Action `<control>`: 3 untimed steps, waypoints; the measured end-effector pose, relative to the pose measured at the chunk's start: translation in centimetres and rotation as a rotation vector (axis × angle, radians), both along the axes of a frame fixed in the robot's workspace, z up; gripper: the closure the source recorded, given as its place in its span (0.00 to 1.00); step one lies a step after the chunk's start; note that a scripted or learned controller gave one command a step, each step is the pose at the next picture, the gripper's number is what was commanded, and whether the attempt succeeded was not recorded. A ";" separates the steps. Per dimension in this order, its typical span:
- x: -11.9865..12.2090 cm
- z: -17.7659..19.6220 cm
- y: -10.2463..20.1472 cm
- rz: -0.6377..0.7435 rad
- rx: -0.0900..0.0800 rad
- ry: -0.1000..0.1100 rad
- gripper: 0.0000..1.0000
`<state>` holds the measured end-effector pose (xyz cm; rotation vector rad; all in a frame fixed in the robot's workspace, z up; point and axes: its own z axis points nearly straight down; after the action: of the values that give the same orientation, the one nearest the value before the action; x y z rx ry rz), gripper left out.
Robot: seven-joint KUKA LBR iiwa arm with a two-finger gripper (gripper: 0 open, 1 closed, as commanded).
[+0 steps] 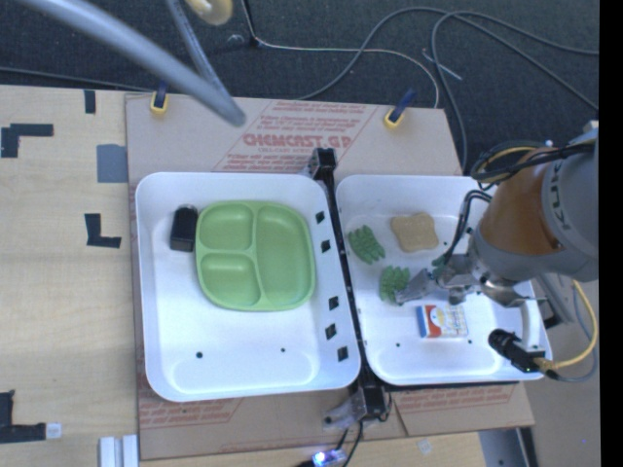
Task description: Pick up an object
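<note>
1. Over the right bin [506, 368], low among the things: the hand [440, 282], cannot tell whether spread or pressed together
2. Nothing seen lifted yet; picking judged not done, grasp and raise left
3. Just beside the hand: small carton [443, 321], green pieces [394, 282], tan piece [414, 232], all lying on the bin floor
4. Left bin [243, 373] with green tray [256, 256] and black block [183, 229]
5. Beneath: cardboard on wooden table [58, 290], dark floor with cables behind

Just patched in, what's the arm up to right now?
The grey arm's tool hangs low in the right white bin, between a green leafy piece and a small blue, white and red carton. A tan bread-like slice lies further back. The green divided plate sits in the left bin.
</note>
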<state>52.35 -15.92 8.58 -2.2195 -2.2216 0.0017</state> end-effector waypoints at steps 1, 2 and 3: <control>0.2 1.2 0.1 0.001 0.001 -0.004 1.00; 0.3 7.4 0.4 0.001 -0.001 -0.004 1.00; 0.4 12.7 0.4 0.001 -0.001 -0.006 1.00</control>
<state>52.75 -15.49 21.31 -2.2222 -2.2261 -0.0031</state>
